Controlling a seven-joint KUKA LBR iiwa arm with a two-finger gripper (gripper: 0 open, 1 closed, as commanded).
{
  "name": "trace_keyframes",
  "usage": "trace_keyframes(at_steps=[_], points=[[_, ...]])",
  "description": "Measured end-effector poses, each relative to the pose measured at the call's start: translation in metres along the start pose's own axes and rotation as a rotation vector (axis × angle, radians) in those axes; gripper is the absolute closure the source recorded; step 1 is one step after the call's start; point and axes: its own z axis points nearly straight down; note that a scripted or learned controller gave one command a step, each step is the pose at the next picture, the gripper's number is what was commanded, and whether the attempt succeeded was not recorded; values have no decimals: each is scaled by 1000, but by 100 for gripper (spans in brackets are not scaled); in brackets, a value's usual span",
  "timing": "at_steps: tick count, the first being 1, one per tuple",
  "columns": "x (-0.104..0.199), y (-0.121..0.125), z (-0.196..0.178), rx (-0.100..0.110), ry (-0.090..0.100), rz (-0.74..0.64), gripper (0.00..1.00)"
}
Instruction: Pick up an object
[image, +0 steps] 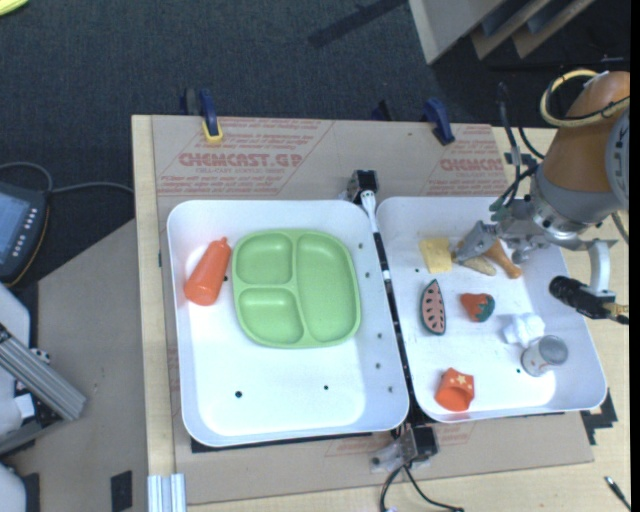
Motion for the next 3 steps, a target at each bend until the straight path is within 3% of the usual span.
trace_keyframes(at_steps=[1,2,3], points=[[1,0,53,-1,0,-1,0],[0,1,39,-8,-2,1,100],[-3,12,-19,-14,-4,-1,100]])
